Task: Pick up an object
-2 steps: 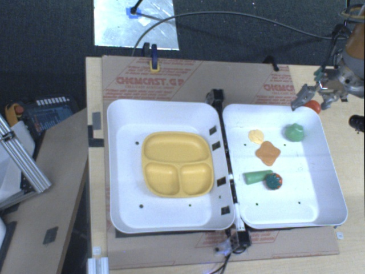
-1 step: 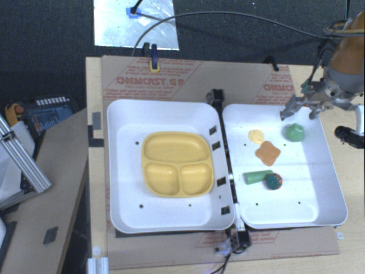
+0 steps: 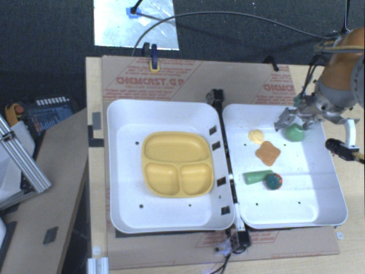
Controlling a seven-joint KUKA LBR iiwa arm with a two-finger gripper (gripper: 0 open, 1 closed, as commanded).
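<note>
In the right bin (image 3: 325, 210), a round green object (image 3: 295, 134) lies near the far right side. My gripper (image 3: 295, 123) hangs right over it with its fingers spread to either side, open; the object's top edge is hidden under it. Whether the fingers touch the object I cannot tell. Further left lie a small pale yellow piece (image 3: 256, 136) and an orange piece (image 3: 267, 152). Below them are a green block (image 3: 258, 177) and a teal ball with red spots (image 3: 274, 181) side by side.
The left bin (image 3: 122, 210) holds a yellow divided tray (image 3: 177, 164). A black ridge with clips (image 3: 223, 153) separates the two bins. A cable and a black fitting (image 3: 339, 148) hang beside the arm at the right bin's right wall.
</note>
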